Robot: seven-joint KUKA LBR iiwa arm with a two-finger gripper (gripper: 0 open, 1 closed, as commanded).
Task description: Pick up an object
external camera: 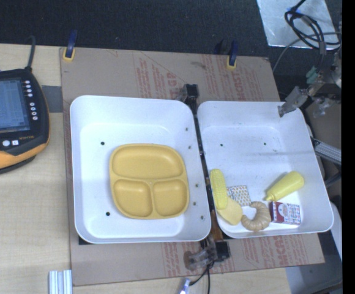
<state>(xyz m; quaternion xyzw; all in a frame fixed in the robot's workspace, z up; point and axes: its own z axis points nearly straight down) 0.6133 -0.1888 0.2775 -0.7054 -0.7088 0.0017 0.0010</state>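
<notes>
A: Logging progress on the pick. Found the grey two-finger gripper (pixel 306 97) at the far right corner of the right-hand shallow white bin (pixel 260 124), about over the rim. Cannot tell how far open the jaws stand: too small and blurred against the clutter there. See nothing in its grasp.

B: Noted. And the candidates?

A: Counted six, all bunched at the near end of that same bin: yellow plastic corn cob (pixel 218 187) along the left wall, pale yellow wedge (pixel 231 214) touching its near end, tan curved pastry-shaped toy (pixel 257 216) just beside the wedge, small patterned square packet (pixel 239 195) between cob and pastry, yellow squeeze bottle (pixel 284 185) lying tilted, small red-and-white carton (pixel 286 213) just beside the bottle's base. All resting on the bin floor, well apart from the gripper.

B: Left-hand shallow white bin (pixel 92 133)?

A: Holds one yellow three-compartment plastic tray (pixel 148 180), flat, near the middle.

B: Verdict on the stage, then?

A: Judged as not begun, or at most at the approach. Left to do: choose one item, travel across to the near end, descend, close, lift. Would favour the bottle or the cob, as lying freer than the crowded wedge and pastry.
</notes>
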